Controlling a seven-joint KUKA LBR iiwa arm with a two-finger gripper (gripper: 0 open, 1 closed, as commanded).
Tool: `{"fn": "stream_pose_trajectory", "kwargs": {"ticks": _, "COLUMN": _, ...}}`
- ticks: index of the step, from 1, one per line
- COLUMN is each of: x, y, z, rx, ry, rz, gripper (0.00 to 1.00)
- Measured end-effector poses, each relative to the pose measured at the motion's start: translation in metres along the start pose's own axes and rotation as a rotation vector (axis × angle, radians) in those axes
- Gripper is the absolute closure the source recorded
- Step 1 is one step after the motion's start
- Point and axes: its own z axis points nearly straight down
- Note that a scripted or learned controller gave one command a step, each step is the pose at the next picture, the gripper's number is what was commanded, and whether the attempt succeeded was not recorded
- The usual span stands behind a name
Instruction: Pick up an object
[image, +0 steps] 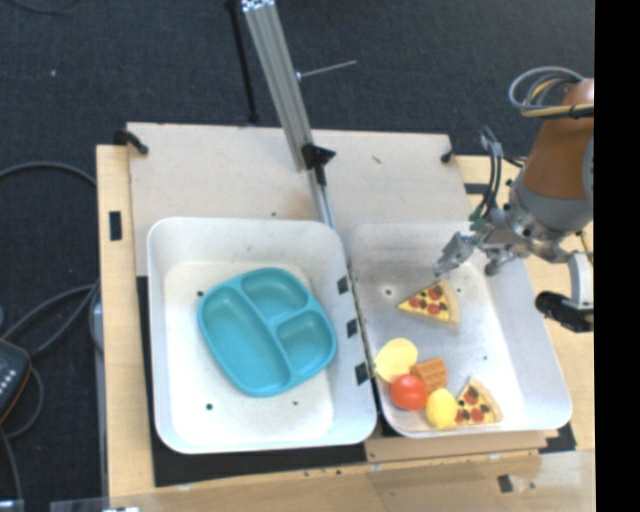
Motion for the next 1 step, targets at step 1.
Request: {"fn": "stream_pose_trajectory", "kwargs": {"ticks": 1, "x": 0.0, "y": 0.0, "z": 0.0, "rx": 0.0, "ry": 0.0, "rz": 0.0, "gripper": 0.0}}
